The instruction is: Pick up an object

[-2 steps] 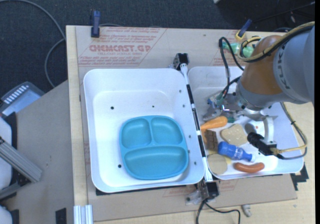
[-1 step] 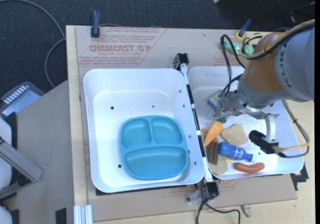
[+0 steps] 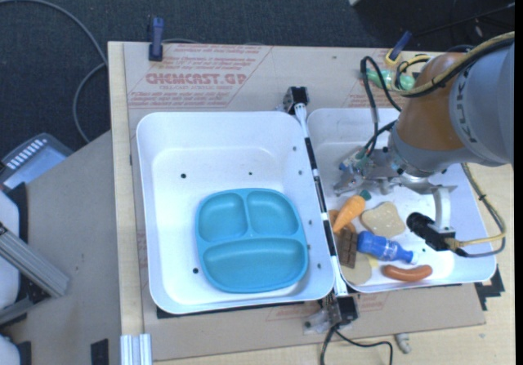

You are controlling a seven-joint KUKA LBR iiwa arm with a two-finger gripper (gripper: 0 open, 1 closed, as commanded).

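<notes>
My gripper (image 3: 357, 174) hangs low in the right bin (image 3: 343, 122), near its left wall, with the grey and orange arm (image 3: 445, 114) above and to its right. Just below the gripper lies an orange toy carrot (image 3: 350, 211). Beside the carrot is a tan bread slice (image 3: 382, 219). Nearer the front edge lie a blue bottle (image 3: 384, 247), a brown chocolate bar (image 3: 349, 247), a red sausage (image 3: 406, 273) and a pale round piece (image 3: 359, 273). I see nothing held in the gripper.
The left bin (image 3: 163, 143) holds a blue divided plate (image 3: 251, 238). A black clip (image 3: 296, 97) sits where the two bins meet at the back. Black cables and a connector (image 3: 426, 229) trail from the arm over the right bin's right side.
</notes>
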